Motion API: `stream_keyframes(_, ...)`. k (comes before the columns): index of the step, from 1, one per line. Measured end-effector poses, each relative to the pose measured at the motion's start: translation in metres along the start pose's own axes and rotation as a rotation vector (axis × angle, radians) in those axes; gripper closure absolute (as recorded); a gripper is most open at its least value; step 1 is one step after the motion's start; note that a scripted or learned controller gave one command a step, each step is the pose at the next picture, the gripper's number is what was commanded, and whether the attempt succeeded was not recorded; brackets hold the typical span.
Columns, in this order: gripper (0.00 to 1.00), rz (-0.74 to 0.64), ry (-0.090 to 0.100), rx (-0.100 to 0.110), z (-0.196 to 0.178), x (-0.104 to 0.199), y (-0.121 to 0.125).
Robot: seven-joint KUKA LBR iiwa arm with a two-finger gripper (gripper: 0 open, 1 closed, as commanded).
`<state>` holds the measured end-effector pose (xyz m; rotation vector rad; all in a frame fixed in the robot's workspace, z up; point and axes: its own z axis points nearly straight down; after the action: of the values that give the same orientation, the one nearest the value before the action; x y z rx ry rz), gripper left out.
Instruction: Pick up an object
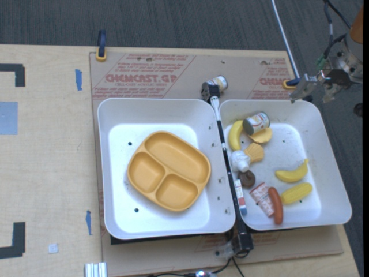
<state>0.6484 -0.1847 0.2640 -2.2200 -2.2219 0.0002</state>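
- The gripper hangs at the far right of the camera view, above the back right corner of the right bin; its fingers are too small and cluttered to tell whether they stand wide or narrow, and nothing can be seen held there.
- Every loose object lies in the right bin, below and to the left of the gripper.
- Nearest to it down-left, a small can lies on its side, touching a banana that curves along the bin's left wall.
- Just under the can sit a tan wedge and a yellow block, with a white piece and a brown round piece further down.
- Straight below the gripper, well apart from it, lie a second banana and a corn cob.
- At the bin's near side lie a red sausage and a red-and-white packet, touching.
- Far to the gripper's left, the left bin holds an orange divided plate.
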Motion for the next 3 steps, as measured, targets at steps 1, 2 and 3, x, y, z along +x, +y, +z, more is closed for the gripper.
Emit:
stream_keyframes(1, 0.00, 0.000, 0.001, 0.003, 0.149, -0.007, 0.017)
stream_keyframes(2, 0.00, 0.000, 0.000, -0.001, 0.179, 0.044, -0.021)
stream_keyframes(3, 0.00, 0.000, 0.001, -0.001, 0.178, 0.090, -0.041)
